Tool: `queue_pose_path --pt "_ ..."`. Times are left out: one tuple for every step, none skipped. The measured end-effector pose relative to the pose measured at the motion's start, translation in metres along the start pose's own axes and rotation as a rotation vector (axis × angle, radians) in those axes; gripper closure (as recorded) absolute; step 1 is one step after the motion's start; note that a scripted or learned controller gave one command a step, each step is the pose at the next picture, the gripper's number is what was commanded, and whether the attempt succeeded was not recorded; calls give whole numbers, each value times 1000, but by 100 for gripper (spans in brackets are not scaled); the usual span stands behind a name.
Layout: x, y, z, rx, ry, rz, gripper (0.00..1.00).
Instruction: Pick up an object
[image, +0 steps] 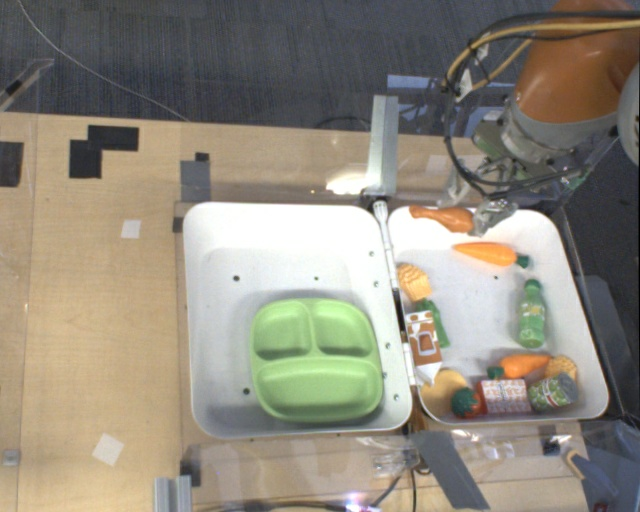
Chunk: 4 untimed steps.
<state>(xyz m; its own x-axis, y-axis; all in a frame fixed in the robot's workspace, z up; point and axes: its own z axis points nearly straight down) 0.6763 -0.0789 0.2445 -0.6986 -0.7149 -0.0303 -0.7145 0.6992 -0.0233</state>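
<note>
My gripper (491, 213) hangs below the orange wrist band over the far edge of the right bin (572, 262). It sits just right of a brown toy drumstick (443, 217) and just above an orange carrot (487, 254). I see nothing held in it. Further objects in this bin are a green bottle (530, 313), a bread roll (413, 281) and a juice carton (424, 336). Along the near edge sit a small carrot (524, 365), a red box (505, 395) and a can (553, 392).
The left bin (230, 250) holds a green compartment tray (315, 358) in its near half. A metal post (381, 145) stands behind the divider between the bins. Cables loop around the arm's wrist at the top right.
</note>
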Motion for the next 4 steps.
queue_pose_path --pt "-3 -1 -14 7 -10 1 100" --pt "-37 42 -38 -16 19 57 100" --pt "-17 111 -17 -16 25 306 100" --pt "-8 84 -29 -14 21 99 100"
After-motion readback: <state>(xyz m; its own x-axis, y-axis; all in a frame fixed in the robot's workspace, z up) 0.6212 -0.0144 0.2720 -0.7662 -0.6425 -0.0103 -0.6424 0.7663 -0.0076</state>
